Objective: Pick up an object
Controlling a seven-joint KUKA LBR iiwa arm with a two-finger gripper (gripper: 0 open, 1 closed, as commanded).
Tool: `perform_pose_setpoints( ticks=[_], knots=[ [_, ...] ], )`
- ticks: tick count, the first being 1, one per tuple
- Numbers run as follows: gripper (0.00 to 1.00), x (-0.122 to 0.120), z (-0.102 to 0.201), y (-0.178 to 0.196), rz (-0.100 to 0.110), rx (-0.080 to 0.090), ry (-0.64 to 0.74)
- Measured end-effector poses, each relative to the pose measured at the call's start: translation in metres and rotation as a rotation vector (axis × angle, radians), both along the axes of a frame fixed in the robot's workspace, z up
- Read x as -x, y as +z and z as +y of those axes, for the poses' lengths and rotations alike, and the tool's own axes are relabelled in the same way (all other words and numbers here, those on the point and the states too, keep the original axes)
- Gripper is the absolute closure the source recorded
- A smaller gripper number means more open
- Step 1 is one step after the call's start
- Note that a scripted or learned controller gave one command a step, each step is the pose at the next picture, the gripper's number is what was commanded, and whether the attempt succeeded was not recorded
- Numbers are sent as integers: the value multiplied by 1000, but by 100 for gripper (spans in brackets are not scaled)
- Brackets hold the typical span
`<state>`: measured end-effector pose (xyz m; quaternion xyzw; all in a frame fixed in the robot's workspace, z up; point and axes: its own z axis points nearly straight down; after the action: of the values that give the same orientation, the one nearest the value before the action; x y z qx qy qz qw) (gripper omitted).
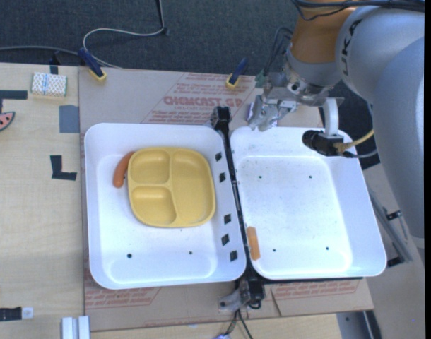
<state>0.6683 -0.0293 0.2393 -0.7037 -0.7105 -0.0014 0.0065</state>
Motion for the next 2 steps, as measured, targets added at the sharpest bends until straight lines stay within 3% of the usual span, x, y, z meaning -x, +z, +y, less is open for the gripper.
perform_pose_setpoints(
  ticks=[1, 2],
  knots=[
    [0, 0, 0, 0, 0, 0, 0],
    [100, 0, 1, 9, 1, -2, 1]
  ],
)
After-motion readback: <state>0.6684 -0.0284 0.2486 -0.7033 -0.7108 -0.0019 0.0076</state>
